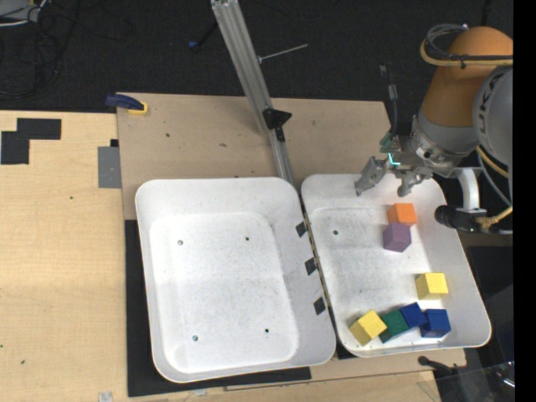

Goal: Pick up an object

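My gripper (387, 182) hangs over the far edge of the right bin (352, 258), its two fingers spread apart with nothing between them. Just in front of it and to the right lie an orange block (404, 213) and a purple block (397, 237), touching each other. A yellow block (432, 285) lies further forward near the right wall. At the near right corner sit another yellow block (367, 327), a green block (392, 325) and two blue blocks (425, 319) bunched together.
The left bin (222, 275) stands beside the right one, joined by black clips (310, 265). A slanted aluminium rail (251, 74) rises behind the bins. The arm's orange band (469, 65) is at the upper right.
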{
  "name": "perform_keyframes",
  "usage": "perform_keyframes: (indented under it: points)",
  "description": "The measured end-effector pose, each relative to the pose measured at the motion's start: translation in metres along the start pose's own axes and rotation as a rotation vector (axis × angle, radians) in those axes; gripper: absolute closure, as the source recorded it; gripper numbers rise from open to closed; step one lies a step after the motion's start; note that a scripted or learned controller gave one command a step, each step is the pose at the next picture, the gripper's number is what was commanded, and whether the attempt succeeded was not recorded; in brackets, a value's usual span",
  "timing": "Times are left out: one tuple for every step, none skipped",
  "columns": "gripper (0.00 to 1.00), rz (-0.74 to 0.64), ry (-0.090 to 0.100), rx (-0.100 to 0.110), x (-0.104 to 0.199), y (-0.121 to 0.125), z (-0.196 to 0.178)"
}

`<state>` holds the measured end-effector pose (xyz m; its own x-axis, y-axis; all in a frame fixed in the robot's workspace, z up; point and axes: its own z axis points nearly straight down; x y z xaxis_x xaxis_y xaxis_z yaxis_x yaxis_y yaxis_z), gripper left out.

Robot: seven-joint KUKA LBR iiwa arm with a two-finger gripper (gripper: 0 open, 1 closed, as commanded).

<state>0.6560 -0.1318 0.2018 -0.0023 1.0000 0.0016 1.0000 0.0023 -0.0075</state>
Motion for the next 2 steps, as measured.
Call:
perform_keyframes:
  points:
    - [0.0, -0.001, -0.002, -0.004, 0.0, 0.001, -0.003]
    - [0.0, 0.0, 0.0, 0.0, 0.009, -0.002, 0.047]
